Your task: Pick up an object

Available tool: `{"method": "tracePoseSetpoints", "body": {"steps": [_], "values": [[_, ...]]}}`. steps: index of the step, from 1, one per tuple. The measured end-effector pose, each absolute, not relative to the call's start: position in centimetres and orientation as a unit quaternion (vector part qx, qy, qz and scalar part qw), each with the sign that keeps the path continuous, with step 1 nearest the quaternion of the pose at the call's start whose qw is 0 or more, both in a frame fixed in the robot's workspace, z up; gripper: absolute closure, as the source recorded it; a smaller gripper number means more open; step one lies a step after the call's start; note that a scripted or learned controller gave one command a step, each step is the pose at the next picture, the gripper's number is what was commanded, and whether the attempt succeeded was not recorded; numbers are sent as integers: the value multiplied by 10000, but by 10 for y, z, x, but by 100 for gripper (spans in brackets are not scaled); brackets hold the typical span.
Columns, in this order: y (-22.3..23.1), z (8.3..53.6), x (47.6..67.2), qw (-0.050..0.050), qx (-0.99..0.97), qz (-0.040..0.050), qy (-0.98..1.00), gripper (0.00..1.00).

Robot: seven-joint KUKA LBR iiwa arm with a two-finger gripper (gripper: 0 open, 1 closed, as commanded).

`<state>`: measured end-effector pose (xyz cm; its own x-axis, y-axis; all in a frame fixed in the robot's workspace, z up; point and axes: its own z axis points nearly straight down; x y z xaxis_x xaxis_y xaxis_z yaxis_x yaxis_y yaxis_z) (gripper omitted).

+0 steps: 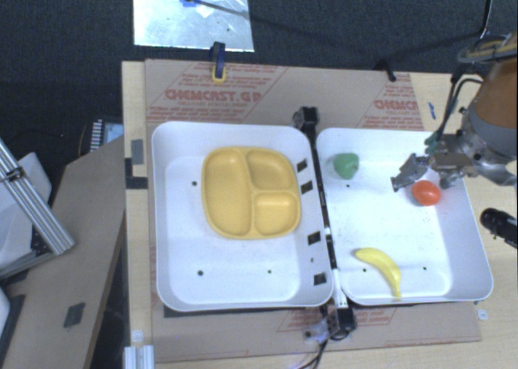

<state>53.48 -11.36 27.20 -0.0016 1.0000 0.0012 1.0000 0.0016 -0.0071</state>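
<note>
Gripper: the gripper (414,175) hangs over the right bin near its far right side, its dark fingers reaching toward the view's left. Whether they are spread or closed cannot be told; they merge into one dark shape, and nothing shows between them.
Arm: the grey arm (494,137) enters from the right, cut off by the frame edge, so only the wrist end and part of the orange band are seen.
Orange ball: a small orange-red ball (426,192) lies on the bin floor just beside the gripper, below its fingers in the view. It seems to sit free of them, though the wrist hides its upper edge.
Green object: a green lump (346,165) rests near the right bin's far left corner, well apart from the gripper; its exact shape is too small to make out.
Banana: a yellow banana (382,267) lies near the right bin's front edge, curving toward the front.
Right bin: white and shallow (461,238), holding those three things.
Left bin: white (174,197), touching the right bin along a dark clipped seam.
Yellow tray: a three-compartment yellow tray (249,192) sits in the middle of the left bin.
Bench: brown printed cardboard (243,92) lies under both bins; its lettering is only partly legible.
</note>
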Motion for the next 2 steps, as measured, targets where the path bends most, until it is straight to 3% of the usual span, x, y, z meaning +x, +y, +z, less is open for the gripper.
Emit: {"method": "tracePoseSetpoints", "body": {"steps": [1, 2], "values": [[-113, 276, 536, -6, -7059, -5, -7083, 0], [-108, 233, 534, 5, -7067, 2, -7075, 0]]}}
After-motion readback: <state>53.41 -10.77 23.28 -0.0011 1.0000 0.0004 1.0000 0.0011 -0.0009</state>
